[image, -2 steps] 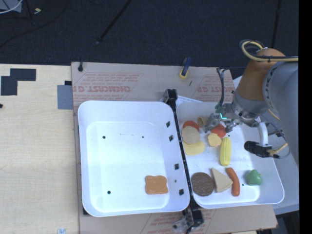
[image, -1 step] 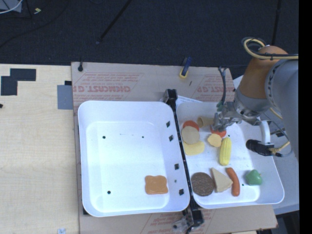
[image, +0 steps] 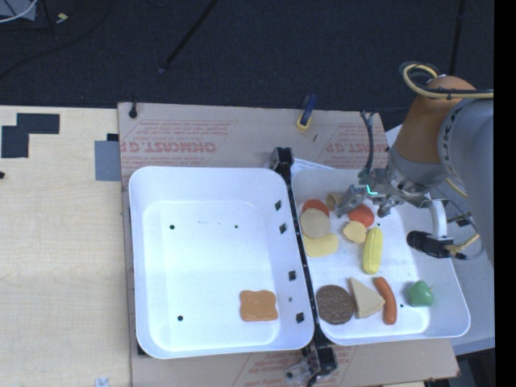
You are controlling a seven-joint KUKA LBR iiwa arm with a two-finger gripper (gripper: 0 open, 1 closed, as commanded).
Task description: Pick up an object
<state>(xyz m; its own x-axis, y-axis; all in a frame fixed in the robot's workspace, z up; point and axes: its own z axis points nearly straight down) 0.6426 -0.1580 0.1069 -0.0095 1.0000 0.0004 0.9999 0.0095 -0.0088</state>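
Observation:
My gripper (image: 367,203) hangs over the back of the right bin (image: 439,329), open, its two grey fingers spread to either side. Just below it lies a small red tomato (image: 362,216), touching or nearly touching the fingers but not lifted. A little yellow potato (image: 355,232) and a corn cob (image: 372,250) lie right in front of the tomato. To its left are a red slice (image: 314,207), a beige round (image: 314,224) and a yellow slice (image: 322,245).
At the front of the right bin lie a brown patty (image: 334,304), a pale wedge (image: 367,297), a sausage (image: 385,300) and a green pepper (image: 418,293). The left bin (image: 153,216) holds a piece of toast (image: 258,305). The arm's grey body (image: 459,151) overhangs the right bin's far corner.

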